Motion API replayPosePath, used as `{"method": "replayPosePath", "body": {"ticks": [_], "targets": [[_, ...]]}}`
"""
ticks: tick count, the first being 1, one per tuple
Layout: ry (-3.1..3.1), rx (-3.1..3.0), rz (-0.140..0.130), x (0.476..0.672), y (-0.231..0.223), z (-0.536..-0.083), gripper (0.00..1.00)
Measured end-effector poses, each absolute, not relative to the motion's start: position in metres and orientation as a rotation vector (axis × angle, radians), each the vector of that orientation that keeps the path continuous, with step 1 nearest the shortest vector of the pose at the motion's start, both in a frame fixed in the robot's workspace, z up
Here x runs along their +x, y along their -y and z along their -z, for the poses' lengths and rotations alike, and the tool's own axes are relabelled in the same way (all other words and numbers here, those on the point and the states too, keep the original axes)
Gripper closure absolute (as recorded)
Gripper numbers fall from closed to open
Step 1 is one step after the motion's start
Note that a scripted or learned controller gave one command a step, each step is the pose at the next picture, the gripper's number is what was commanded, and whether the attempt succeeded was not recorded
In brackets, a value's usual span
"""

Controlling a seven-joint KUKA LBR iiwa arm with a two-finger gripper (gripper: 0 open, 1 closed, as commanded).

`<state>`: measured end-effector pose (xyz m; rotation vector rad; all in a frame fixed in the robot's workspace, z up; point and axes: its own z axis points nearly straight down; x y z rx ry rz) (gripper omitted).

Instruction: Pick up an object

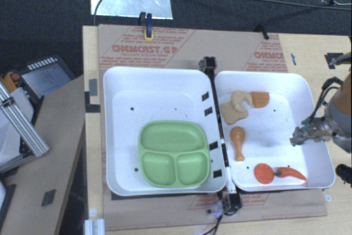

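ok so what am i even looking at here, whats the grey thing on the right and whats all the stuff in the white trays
This is one camera above a bench, looking down at a slant. The grey thing at the right edge is a robot arm; its end effector sits over the right bin's right side. Nothing shows between its fingers, so it holds nothing that I can see.

The left bin holds a green divided plate. The right bin holds toy food: a beige piece touching an orange piece, a drumstick, a tomato and a carrot. The arm's job is to pick one up.
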<state>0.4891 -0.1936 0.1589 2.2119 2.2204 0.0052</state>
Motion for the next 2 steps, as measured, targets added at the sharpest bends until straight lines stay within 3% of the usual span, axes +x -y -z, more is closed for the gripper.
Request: {"method": "replayPosePath", "body": {"ticks": [2], "targets": [[-2.221, 2.21, -0.005, 0.498, 0.192, -0.249, 1.0]]}}
